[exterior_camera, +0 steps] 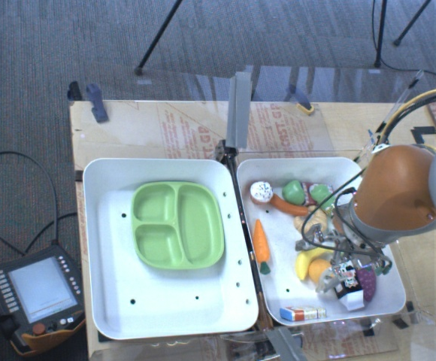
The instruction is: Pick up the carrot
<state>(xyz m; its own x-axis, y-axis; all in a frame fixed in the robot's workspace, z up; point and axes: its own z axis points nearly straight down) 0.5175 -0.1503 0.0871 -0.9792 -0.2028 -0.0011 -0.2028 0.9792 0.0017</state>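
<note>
The carrot (261, 241) is orange with a green stub at its near end. It lies lengthwise along the left wall of the right bin (278, 165). My gripper (344, 272) hangs under the orange wrist band (395, 189) at the right side of that bin. It is low over a cluster of toy food, well to the right of the carrot and apart from it. The wrist and cables hide part of what lies beneath.
A second orange-red long piece (289, 206) lies by a white speckled ball (261, 192) and two green pieces (294, 192). A yellow banana (304, 263), an orange fruit (319, 270), a purple item (367, 283) and a small box (303, 313) crowd the gripper. The left bin (105, 277) holds a green divided plate (178, 224).
</note>
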